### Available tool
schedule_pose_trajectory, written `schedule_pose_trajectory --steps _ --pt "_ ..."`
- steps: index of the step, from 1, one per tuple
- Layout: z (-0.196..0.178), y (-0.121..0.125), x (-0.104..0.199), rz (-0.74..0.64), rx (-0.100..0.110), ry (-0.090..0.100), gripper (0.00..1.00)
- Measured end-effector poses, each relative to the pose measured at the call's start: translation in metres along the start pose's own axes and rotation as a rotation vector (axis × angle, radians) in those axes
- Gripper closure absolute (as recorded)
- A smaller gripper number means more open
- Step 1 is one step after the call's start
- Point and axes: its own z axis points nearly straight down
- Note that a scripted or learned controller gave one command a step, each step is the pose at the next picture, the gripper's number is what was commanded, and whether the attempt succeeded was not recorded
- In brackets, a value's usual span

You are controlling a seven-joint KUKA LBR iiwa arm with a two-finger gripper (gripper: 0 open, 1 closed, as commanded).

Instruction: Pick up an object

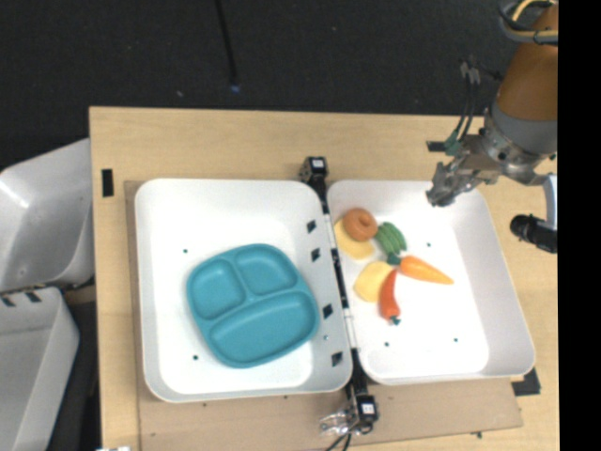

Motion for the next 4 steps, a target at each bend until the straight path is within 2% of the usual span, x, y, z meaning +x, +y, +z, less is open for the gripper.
schedule_pose_trajectory --steps 1,2,3,4 --pt "-0.006 -0.009 0.054 0.0 0.0 0.001 1.0" --pt "0.011 -0.015 0.106 0.001 0.002 0.0 1.0" --pt "0.013 -0.017 0.152 0.001 0.002 0.0 1.0" --pt "0.01 -0.032 0.209 -0.001 0.003 0.001 1.0"
